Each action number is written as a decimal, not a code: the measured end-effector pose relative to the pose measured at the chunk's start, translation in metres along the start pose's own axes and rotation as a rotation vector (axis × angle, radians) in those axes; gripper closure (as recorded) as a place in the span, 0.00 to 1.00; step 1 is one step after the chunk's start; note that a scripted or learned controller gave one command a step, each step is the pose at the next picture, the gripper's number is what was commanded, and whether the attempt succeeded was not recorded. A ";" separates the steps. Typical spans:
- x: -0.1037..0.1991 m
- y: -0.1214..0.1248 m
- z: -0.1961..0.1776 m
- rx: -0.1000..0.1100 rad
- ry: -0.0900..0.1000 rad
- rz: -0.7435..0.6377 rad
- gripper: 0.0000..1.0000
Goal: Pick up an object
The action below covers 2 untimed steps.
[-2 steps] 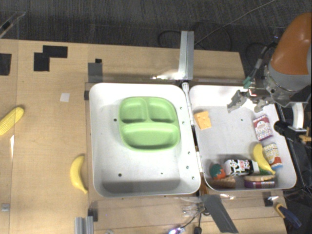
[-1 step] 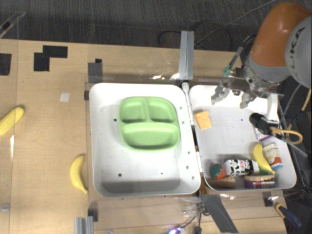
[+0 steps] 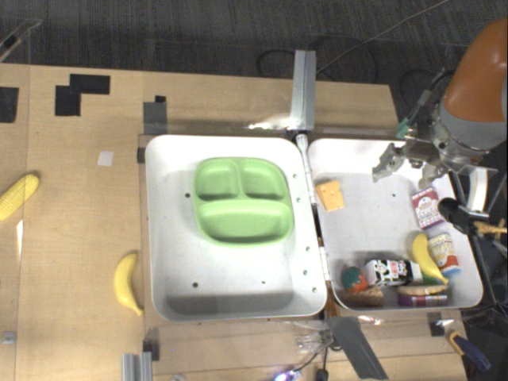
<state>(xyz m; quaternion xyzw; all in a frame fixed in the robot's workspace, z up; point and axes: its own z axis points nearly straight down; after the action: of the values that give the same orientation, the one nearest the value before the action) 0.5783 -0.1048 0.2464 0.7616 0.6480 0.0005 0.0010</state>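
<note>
The gripper is poised over the right bin, nothing seen between its fingers; their spread cannot be told. Candidate objects are clustered below it: a banana, a small carton, and a cheese wedge to its left.

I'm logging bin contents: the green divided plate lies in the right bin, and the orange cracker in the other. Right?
Not quite. The camera view shows the green divided plate in the left bin; the orange cracker lies in the right bin.

Claw hangs above right bin near cracker.
</note>
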 end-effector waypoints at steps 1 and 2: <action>0.002 0.002 -0.009 -0.003 0.002 -0.004 1.00; 0.050 -0.026 -0.052 -0.001 0.001 -0.060 1.00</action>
<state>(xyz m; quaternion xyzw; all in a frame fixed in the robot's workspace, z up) 0.5607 -0.0508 0.2984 0.7420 0.6704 0.0014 0.0010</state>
